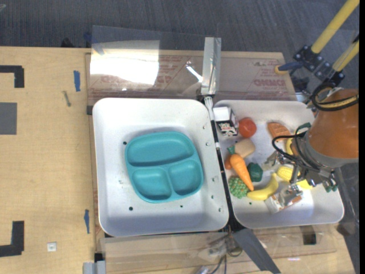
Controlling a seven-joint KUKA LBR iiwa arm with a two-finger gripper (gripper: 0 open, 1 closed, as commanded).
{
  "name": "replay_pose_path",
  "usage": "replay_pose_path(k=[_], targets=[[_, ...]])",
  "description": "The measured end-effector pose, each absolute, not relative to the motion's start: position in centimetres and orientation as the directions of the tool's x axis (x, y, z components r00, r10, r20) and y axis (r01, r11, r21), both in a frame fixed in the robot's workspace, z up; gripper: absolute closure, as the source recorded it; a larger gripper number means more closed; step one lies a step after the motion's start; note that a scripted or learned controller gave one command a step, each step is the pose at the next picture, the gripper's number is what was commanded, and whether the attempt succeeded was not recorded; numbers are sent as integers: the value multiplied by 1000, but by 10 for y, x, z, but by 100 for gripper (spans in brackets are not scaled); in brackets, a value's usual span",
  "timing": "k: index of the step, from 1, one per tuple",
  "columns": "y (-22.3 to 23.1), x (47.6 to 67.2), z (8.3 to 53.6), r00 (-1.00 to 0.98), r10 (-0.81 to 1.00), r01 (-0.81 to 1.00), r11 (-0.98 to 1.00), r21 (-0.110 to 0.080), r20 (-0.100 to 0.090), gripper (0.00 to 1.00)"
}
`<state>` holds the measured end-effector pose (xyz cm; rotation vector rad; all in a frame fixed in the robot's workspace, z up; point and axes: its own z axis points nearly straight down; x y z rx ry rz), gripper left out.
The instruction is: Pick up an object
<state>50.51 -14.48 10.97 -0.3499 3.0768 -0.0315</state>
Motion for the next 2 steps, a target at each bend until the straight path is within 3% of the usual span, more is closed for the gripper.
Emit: replay_pose_path(k=[1, 2], targets=[[-141, 507, 109, -961, -274, -273, 962, -30, -36, 0], [-145, 509, 109, -971, -235, -235, 972, -23, -33, 0]])
